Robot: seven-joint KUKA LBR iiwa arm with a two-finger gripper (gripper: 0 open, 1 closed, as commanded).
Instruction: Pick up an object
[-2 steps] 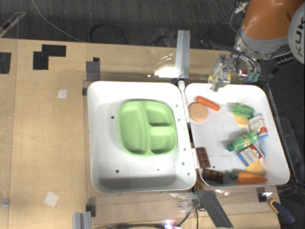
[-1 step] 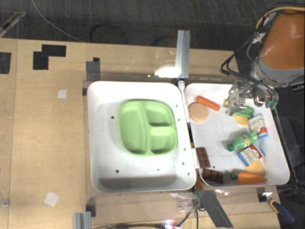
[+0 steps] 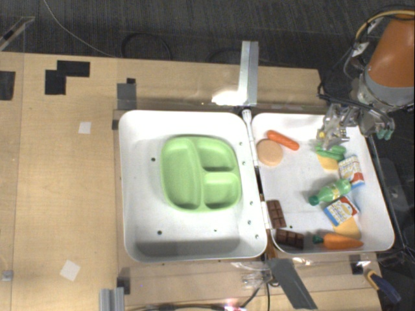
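Observation:
My gripper (image 3: 333,133) hangs over the far right part of the right bin (image 3: 295,173), just above a green and yellow toy (image 3: 331,155). Nothing shows held in it. Close below lie a small white carton (image 3: 350,169), a green bottle (image 3: 331,192) and a blue and orange juice box (image 3: 340,209). An orange carrot (image 3: 283,140) and a round tan bun (image 3: 270,153) rest at the bin's far left.
A yellow cheese wedge (image 3: 351,226), a second carrot (image 3: 342,241) and two chocolate bars (image 3: 277,214) sit along the right bin's near side. The left bin (image 3: 139,193) holds a green divided tray (image 3: 200,172). A metal post (image 3: 249,76) stands behind the bins.

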